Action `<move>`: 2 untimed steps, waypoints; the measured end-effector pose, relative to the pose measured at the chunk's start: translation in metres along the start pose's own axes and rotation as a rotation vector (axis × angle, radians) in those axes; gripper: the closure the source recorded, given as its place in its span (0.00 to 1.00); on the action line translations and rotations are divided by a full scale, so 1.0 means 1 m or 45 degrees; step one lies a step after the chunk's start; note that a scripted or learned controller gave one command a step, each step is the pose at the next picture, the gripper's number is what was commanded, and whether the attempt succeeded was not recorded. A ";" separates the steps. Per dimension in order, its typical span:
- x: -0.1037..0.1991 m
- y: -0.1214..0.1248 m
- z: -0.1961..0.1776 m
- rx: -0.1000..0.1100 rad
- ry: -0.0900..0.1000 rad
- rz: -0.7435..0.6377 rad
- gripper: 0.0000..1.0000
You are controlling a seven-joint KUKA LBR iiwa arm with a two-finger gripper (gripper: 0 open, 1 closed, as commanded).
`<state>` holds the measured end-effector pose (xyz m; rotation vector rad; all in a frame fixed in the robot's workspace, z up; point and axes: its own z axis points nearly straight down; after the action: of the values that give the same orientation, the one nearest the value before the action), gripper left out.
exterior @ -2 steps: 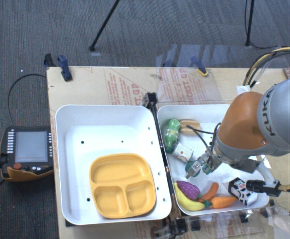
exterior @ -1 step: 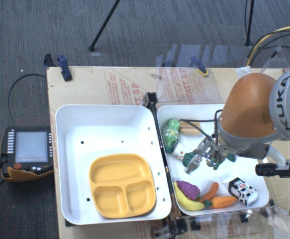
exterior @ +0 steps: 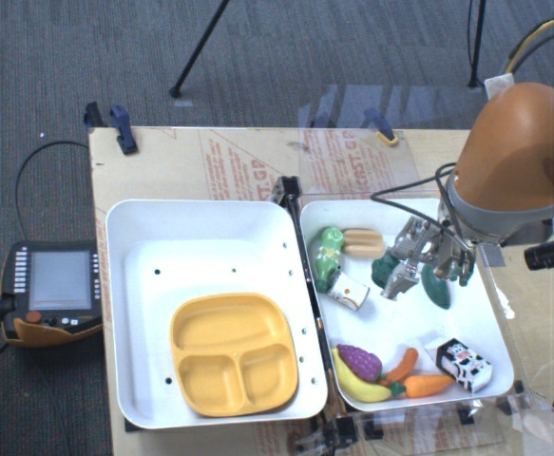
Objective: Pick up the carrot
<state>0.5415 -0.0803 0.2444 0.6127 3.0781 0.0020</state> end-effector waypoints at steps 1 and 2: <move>0.047 -0.067 0.133 0.002 0.019 -0.215 1.00; 0.040 -0.072 0.111 0.000 0.003 -0.329 1.00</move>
<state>0.4774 -0.1316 0.1331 0.2114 3.1334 0.0023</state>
